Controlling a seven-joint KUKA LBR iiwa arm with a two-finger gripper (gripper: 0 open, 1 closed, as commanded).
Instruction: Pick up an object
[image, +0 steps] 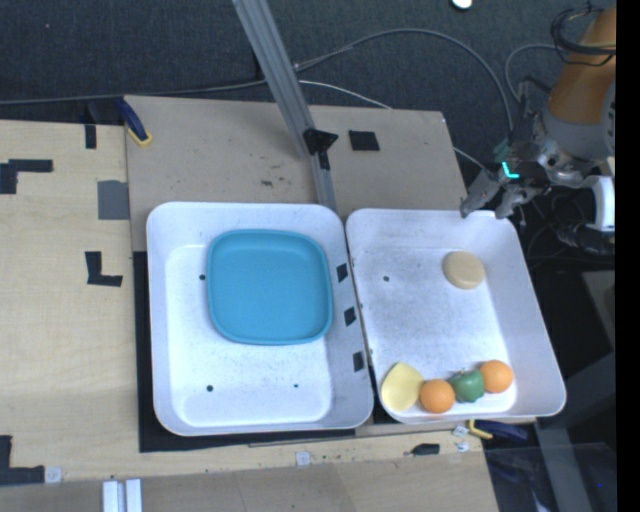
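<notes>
A: Left to right from the right bin (520, 300)?

B: A blue plate (269, 286) lies left of it. Inside, along its near edge: yellow piece (401, 386), orange fruit (436, 396), green piece (467, 385), another orange (496, 376). A tan round piece (464, 270) sits toward its far side.

A: Step?

B: Approach, I judge. The end effector (497, 193) hangs over its far right corner; its opening I cannot tell. Next: descend onto the tan piece. No readable writing.

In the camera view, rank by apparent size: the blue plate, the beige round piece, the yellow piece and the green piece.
1. blue plate, by far the largest.
2. beige round piece and yellow piece: too alike to rank.
3. green piece, smallest, though partly hidden between two orange balls.
</notes>
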